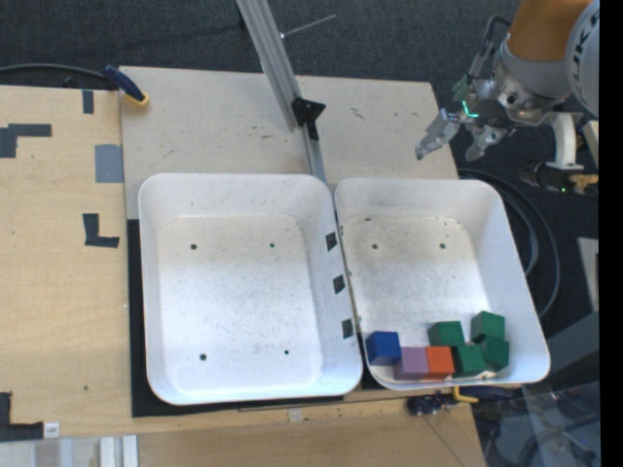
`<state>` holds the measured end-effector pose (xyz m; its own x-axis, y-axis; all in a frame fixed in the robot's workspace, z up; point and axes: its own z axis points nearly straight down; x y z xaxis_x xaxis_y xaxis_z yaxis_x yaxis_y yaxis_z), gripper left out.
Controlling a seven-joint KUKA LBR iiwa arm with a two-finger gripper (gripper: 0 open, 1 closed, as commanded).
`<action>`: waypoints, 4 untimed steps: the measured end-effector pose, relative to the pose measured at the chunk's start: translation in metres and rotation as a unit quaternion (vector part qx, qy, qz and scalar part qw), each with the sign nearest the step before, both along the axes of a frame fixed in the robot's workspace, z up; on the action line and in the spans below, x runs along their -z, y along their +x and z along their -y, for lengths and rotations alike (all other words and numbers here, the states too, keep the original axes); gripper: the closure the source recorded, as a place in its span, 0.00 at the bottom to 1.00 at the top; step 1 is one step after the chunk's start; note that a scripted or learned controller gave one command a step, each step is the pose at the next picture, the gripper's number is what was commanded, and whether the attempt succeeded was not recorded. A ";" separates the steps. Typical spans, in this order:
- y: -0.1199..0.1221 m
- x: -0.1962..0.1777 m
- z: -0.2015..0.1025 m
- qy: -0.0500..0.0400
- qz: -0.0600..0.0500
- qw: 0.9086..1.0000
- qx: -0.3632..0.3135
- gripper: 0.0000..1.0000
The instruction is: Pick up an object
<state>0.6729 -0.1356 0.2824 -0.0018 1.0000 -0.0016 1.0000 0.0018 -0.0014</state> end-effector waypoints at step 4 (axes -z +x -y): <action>0.005 0.127 -0.016 0.000 0.000 1.000 -0.001 1.00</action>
